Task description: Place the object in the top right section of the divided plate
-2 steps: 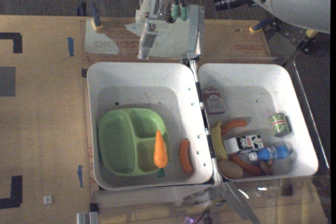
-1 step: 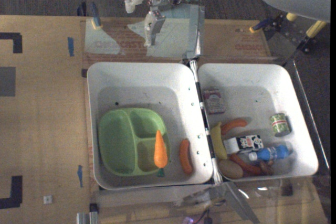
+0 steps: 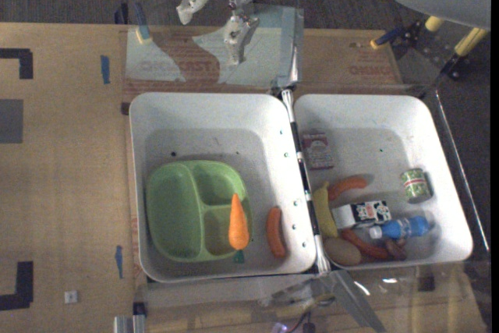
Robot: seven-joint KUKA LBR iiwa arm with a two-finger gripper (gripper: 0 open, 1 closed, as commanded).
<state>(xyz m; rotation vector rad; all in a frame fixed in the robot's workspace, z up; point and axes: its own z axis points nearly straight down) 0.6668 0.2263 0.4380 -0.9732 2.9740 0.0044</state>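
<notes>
We look down on a tan wooden bench (image 3: 62, 191) marked with blue and black tape, dark floor beyond it. Taking the green divided plate (image 3: 183, 218) as our landmark, it lies in the left white bin (image 3: 148, 129), and an orange carrot (image 3: 238, 224) rests on its right-hand side, tip pointing up. Just right of the plate, on the bin floor, lies a sausage (image 3: 275, 232). Further right, the second white bin (image 3: 437, 168) holds a small carton (image 3: 317, 150), a green can (image 3: 416, 185), another sausage (image 3: 346, 186), a milk carton (image 3: 362, 213), a blue bottle (image 3: 401, 229) and a potato (image 3: 342, 251). Well above the plate, beyond the bins, the gripper (image 3: 214, 15) hangs with its fingers spread apart, holding nothing.
</notes>
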